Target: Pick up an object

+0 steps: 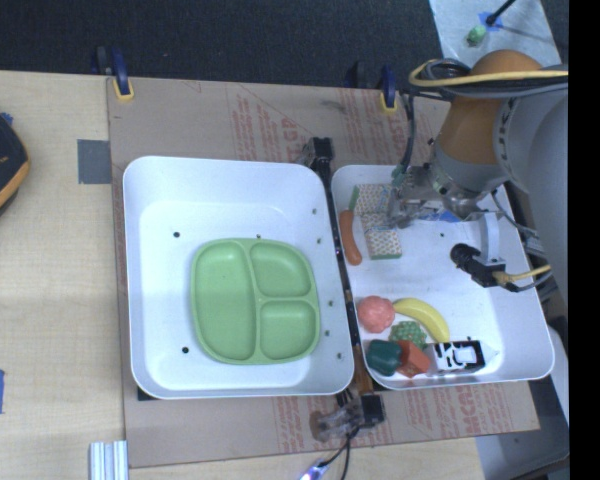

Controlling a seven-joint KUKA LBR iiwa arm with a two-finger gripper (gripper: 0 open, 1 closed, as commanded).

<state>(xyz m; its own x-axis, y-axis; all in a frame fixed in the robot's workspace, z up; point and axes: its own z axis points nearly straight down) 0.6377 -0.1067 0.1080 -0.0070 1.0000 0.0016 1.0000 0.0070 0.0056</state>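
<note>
Over in the left bin (pixel 140 268) sits a green divided plate (pixel 255 301), square in the middle of its floor. Crossing to the right bin (pixel 525 363), a thin orange sausage (pixel 351 236) lies against the left wall, running front to back. Just right of it is a speckled green sponge (pixel 384 240), and that looks like the target: the gripper (pixel 404 205) hovers right at its far right corner, near the bin's back edge, so the sponge lies toward the near left of the fingertips. It's a flat, squarish pad, pale green with a dotted face, its sides roughly square to the bin walls. Whether the gripper is spread or pressed together I can't tell; it blurs into the wrist clutter, and nothing is visibly pinched. Down at the front edge huddle a pink ball (pixel 376 313), a banana (pixel 424 317), and a dark green block (pixel 384 355) beside something red.
</note>
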